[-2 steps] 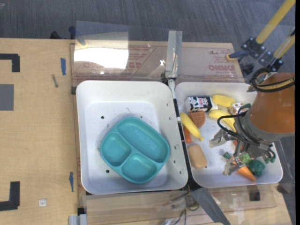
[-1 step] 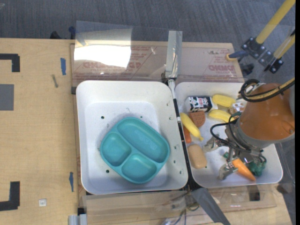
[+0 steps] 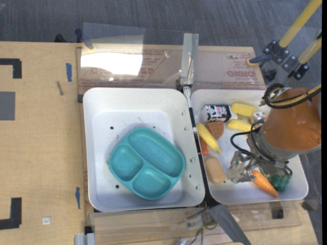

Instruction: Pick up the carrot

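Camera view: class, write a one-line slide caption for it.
Arm's tool low in the right bin beside the carrot; teal plate in the left bin.

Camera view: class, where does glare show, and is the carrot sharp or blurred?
In the camera view, glare whitens the clear panel behind the left bin; the carrot by the tool is soft but recognisable, partly shaded under the arm.

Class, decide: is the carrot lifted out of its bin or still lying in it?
Lying in it. The carrot rests flat on the right bin's floor near its front edge, beside the gripper, not between its fingers.
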Controlling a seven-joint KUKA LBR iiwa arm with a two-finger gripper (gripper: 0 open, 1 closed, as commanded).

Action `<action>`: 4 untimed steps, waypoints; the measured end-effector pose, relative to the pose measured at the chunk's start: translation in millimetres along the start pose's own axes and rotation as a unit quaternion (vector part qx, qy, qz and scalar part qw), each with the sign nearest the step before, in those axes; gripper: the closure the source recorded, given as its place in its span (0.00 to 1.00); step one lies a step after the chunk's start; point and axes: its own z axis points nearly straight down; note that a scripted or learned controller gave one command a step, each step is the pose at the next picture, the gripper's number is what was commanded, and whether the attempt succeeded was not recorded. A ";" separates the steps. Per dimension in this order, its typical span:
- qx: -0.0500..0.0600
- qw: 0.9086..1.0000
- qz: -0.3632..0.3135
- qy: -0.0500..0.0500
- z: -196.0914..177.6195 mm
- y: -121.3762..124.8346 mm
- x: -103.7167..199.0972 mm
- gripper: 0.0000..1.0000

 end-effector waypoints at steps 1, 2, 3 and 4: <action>0.003 0.999 -0.049 -0.002 -16.4 -98.8 -1.8 1.00; 0.015 0.986 -0.165 -0.019 -7.5 -93.8 6.0 1.00; 0.001 0.909 -0.417 -0.003 10.5 -66.3 8.4 1.00; 0.002 0.929 -0.369 -0.002 -124.3 5.3 2.0 1.00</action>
